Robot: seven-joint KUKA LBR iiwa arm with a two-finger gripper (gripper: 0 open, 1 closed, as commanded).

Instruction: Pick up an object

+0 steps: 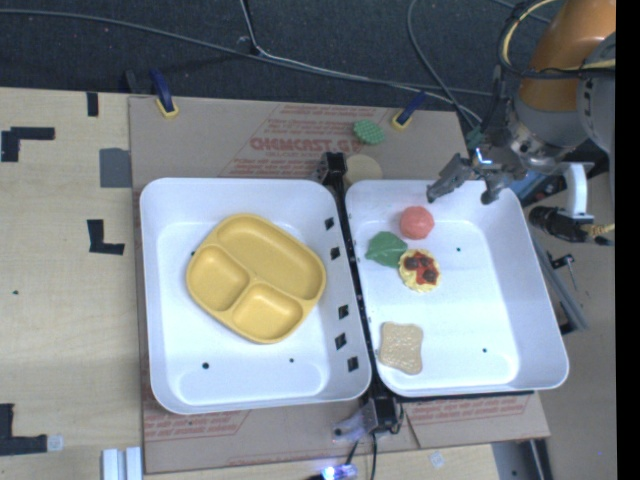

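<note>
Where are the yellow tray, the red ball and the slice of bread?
yellow tray (256, 276), camera view, on the ridge between its compartments.
red ball (417, 222), camera view, on its middle.
slice of bread (401, 347), camera view, on its top face.

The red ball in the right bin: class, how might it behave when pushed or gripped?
The red ball looks round, so a push would probably roll it. Gripped off-centre, it might squirt out. It lies close to the green leaf, which it could nudge aside.
</note>
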